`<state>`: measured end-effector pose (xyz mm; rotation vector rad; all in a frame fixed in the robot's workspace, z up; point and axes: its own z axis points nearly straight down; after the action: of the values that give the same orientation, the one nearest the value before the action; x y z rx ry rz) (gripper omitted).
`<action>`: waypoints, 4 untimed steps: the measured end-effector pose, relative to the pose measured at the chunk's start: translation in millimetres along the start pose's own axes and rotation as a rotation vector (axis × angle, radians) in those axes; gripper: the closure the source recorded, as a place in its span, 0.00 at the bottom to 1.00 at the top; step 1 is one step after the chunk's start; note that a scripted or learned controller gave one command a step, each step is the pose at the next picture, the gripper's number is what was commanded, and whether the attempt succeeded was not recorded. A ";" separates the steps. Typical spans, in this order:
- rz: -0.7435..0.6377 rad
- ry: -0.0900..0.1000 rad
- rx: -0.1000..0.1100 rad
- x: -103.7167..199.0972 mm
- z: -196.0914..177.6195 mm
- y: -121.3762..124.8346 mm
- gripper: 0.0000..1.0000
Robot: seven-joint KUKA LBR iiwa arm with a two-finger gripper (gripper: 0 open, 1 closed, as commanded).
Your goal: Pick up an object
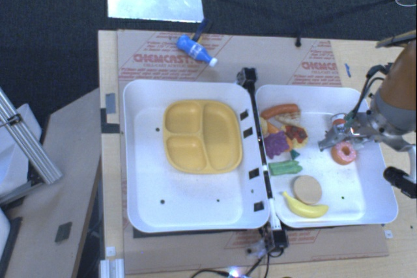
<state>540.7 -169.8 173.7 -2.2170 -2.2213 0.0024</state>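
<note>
- While the arm (pixel 396 97) reaches in from the right, end effector (pixel 333 135) sits low over the right bin (pixel 374 205), just above the donut (pixel 343 153); can't tell if it's apart or together, or clamped on anything.
- Right bin, left side: hot dog (pixel 280 111), pizza slice (pixel 290 120), purple item (pixel 276 144), green item (pixel 285 168).
- Right bin, front: round cookie (pixel 307 189), banana (pixel 304 206) touching it.
- Left bin (pixel 146 205): yellow divided plate (pixel 202 135).
- Bench (pixel 260 58) behind bins: blue bottle (pixel 194 49), lying down.
</note>
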 end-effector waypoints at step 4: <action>-0.001 -0.002 -0.008 0.7 35.2 10.7 1.00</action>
<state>551.3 -169.1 138.4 -2.2204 -2.2280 -0.0038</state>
